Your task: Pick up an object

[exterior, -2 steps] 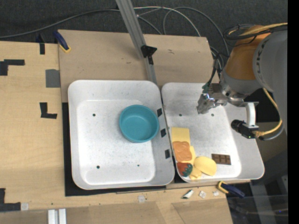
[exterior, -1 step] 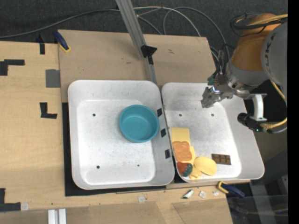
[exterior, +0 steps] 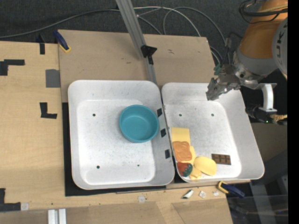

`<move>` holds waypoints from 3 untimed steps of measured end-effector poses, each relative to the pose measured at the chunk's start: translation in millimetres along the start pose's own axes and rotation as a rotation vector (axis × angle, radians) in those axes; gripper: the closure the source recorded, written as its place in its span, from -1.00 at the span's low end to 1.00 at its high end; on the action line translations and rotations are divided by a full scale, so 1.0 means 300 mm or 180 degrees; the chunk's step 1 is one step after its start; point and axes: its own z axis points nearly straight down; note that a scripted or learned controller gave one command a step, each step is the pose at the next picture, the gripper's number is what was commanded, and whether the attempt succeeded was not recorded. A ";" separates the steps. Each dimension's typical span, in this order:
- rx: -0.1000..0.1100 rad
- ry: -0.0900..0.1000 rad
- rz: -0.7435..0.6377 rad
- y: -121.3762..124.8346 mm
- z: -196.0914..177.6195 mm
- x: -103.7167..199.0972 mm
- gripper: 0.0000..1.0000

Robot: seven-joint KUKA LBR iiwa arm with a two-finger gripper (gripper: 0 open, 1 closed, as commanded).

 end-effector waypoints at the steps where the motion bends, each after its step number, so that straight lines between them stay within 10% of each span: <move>1: 0.0023 0.0007 -0.0012 -0.038 0.034 0.199 1.00; 3: 0.0022 0.0007 -0.0015 -0.080 0.036 0.555 1.00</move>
